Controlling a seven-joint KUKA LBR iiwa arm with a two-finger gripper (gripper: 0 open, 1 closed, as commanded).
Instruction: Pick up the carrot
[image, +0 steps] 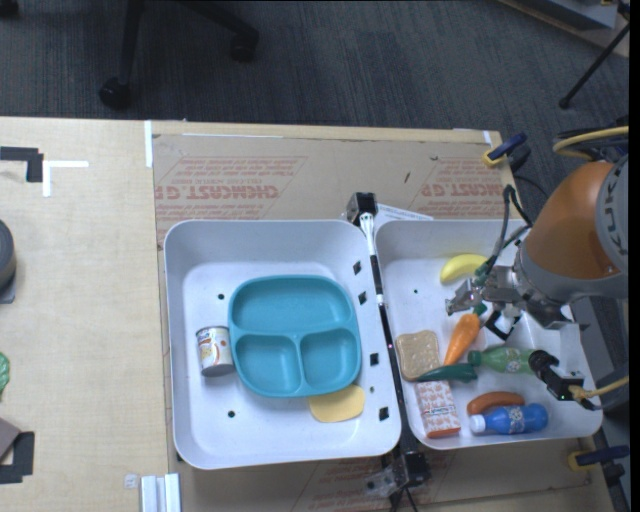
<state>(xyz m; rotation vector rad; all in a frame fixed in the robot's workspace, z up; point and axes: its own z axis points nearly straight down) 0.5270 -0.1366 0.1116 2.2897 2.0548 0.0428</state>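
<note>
Carrot (461, 338) lies slanted in the right bin (420, 275), orange body up and green top low, between the bread slice (418, 353) and the green bottle (503, 359). Just above its upper end hovers the gripper (478, 301), near the banana (463, 267); whether it is spread or closed I cannot tell.

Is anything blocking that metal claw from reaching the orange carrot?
Nothing visible. The gripper sits right at the top end of the orange carrot in the right white bin; the yellow banana lies off to the side.
</note>
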